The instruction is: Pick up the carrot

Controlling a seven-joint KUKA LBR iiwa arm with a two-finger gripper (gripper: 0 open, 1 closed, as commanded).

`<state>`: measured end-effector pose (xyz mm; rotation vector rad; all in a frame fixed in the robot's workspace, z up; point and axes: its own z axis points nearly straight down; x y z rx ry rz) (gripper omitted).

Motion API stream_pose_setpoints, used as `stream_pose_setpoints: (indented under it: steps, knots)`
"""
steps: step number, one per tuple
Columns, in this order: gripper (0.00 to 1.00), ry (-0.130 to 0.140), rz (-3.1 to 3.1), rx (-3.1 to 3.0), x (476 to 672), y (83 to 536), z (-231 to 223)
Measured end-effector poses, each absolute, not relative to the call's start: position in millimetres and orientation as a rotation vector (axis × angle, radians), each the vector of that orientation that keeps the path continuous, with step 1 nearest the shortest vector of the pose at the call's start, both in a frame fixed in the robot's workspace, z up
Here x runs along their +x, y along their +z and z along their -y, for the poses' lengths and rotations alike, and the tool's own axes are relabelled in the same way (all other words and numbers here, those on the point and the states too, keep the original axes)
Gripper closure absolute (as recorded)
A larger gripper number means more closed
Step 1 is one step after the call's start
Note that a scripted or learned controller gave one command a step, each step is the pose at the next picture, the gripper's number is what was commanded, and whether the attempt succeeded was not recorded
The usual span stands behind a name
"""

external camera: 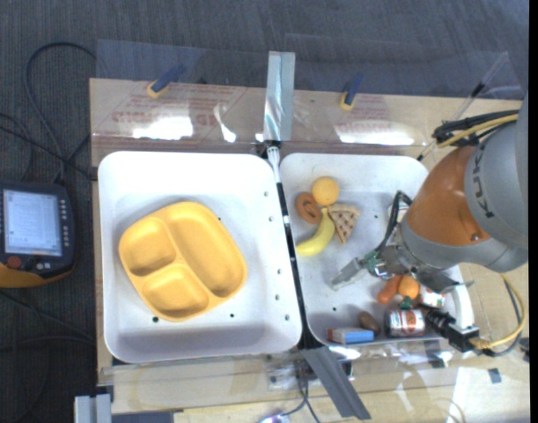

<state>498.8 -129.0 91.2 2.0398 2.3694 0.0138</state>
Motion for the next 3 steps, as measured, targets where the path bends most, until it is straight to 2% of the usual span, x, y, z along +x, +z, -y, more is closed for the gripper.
stream_pose_setpoints:
  steps: [1, 2, 3]
  knots:
    - [0.0, -0.005, -1.807, 2.568, 563.1, 128, 150]
    - [0.0, 0.076, -1.775, 2.558, 519.2, 104, 173]
    - [0.0, 0.081, -1.821, 2.516, 513.3, 104, 176]
